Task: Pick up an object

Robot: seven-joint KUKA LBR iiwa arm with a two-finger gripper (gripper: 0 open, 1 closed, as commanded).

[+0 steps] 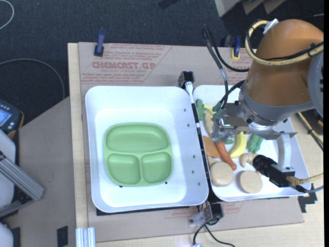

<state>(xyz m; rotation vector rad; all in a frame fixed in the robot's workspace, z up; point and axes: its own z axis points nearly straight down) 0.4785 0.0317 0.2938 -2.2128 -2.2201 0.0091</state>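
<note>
carrot: you see it lying at a slant in the right bin, near the left wall, just below the gripper; it looks like a light, stiff plastic toy, likely smooth and prone to roll, so take it across the middle of its length.
neighbours: a banana lies just beside it on the right, two tan discs and sit below it; crowding may foul a finger.
gripper: you find it low over the toys at the bin's left side; whether the jaws are apart or together, i cannot tell.
arm: it reaches in from the right, wrist pointed down.
left bin: holds a green tray.
</note>
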